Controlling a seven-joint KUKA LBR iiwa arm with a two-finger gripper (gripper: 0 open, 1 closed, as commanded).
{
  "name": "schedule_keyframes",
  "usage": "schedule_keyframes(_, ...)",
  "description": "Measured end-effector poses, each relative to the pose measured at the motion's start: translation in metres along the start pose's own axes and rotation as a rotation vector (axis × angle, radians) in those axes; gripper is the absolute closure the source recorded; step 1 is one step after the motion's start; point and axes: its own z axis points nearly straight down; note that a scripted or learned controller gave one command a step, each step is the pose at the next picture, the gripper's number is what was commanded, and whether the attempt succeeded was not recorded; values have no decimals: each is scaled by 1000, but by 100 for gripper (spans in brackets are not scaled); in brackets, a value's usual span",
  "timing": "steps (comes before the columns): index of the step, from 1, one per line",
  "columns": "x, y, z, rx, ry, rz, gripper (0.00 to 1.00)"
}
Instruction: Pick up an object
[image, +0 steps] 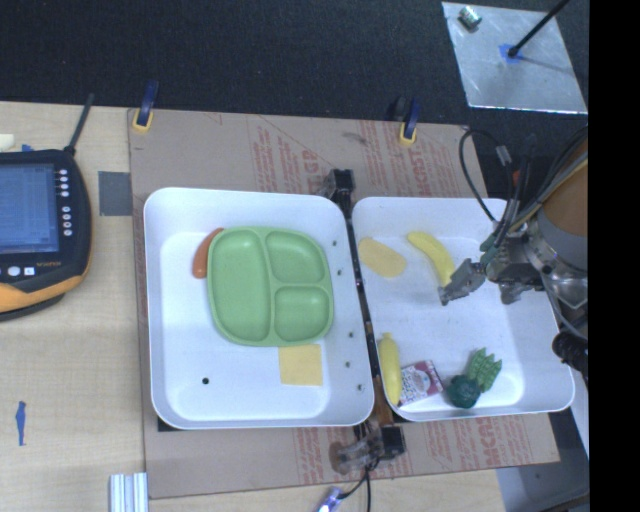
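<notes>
My gripper (487, 284) hangs over the right part of the right bin (520, 405), fingers spread open with nothing between them. One finger (459, 283) points toward the bin's middle. A yellow banana (432, 255) lies just left and above the gripper. A pale yellow chip-like piece (382, 258) sits at the bin's upper left. Along the front of the bin lie a small yellow corn-like item (389, 368), a pink packet (419, 382) and a green toy (472, 379).
The left bin (165, 300) holds a green divided plate (270, 285), an orange-red piece (203, 254) tucked at its left edge, and a yellow square (301, 365). A teach pendant (35, 235) lies on the bench far left. Cables run near the arm at right.
</notes>
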Motion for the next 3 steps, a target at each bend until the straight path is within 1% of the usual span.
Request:
schedule_keyframes(1,-14,56,-75,-2,-2,1,0)
schedule_keyframes(2,-23,109,12,2,-2,-1,0)
schedule_keyframes(3,-58,141,82,2,-3,1,0)
